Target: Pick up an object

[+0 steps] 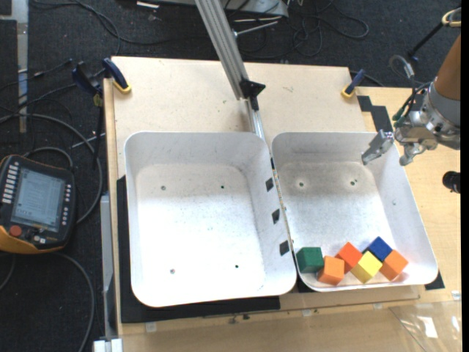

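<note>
White bins sit side by side on the desk [220,101]. We find the claw [390,152] over the right bin's [330,189] far right rim, fingers spread and nothing between them. Well below the claw, along the bin's near wall, lie six blocks: green [310,258], two orange [332,270] [394,264], red-orange [349,254], yellow [366,268], blue [379,247]. Left of the claw lies the left bin [194,211].
</note>
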Tool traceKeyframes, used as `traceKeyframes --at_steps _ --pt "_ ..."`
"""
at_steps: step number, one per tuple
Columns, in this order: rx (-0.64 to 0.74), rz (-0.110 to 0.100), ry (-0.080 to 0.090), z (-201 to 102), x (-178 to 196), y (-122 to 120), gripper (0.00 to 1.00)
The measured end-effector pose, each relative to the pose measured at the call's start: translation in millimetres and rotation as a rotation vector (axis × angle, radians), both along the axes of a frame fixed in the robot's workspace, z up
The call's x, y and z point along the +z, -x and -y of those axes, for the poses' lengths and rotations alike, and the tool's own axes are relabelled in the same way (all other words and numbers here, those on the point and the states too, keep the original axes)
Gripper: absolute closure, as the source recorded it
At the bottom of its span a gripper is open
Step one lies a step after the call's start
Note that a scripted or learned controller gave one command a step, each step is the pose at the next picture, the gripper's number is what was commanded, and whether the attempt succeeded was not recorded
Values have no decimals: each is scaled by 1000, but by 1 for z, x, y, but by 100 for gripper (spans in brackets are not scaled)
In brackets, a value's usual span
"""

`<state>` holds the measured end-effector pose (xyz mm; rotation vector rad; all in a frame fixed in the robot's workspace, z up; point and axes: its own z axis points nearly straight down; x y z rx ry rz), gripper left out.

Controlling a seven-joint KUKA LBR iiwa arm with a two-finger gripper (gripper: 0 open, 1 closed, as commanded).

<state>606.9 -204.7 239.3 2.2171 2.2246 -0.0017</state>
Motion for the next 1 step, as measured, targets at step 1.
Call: traceKeyframes --at_steps 1 --pt "4 1 -3 -52 16 28 0"
